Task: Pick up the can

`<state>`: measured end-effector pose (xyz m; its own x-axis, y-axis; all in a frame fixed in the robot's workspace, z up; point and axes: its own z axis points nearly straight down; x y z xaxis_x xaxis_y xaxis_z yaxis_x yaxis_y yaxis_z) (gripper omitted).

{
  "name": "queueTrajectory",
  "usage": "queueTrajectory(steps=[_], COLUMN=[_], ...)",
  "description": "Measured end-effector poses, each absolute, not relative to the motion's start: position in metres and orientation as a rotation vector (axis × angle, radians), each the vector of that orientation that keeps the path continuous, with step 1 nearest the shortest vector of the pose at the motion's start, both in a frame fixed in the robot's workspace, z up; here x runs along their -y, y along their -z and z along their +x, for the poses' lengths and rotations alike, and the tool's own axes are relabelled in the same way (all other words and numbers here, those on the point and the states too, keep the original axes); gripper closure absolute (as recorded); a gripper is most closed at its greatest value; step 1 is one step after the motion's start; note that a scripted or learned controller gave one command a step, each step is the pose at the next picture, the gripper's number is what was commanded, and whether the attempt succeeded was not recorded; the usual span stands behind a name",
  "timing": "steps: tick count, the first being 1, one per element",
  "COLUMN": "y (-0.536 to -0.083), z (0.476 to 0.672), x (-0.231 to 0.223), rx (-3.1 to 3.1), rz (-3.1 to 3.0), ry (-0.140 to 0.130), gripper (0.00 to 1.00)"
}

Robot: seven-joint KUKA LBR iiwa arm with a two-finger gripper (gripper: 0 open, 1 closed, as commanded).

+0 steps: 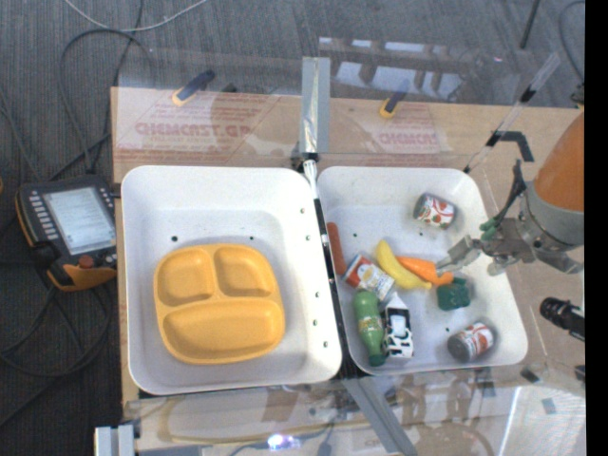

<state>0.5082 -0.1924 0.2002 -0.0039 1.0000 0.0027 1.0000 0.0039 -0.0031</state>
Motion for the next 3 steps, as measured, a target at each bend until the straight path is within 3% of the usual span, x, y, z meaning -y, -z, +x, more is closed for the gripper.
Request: queueTrajectory(steps=[1,2,3], y=[-0.176,-0.109,-0.119], z=[0.593,0.645,0.645], x=[0.221,0.21,0.213], rx=[2.116,2.03,2.033], rz=[-2.321,-2.39,-2.396], ry=[-0.004,-0.003,-0.012], gripper=[0.0,0.0,1.0])
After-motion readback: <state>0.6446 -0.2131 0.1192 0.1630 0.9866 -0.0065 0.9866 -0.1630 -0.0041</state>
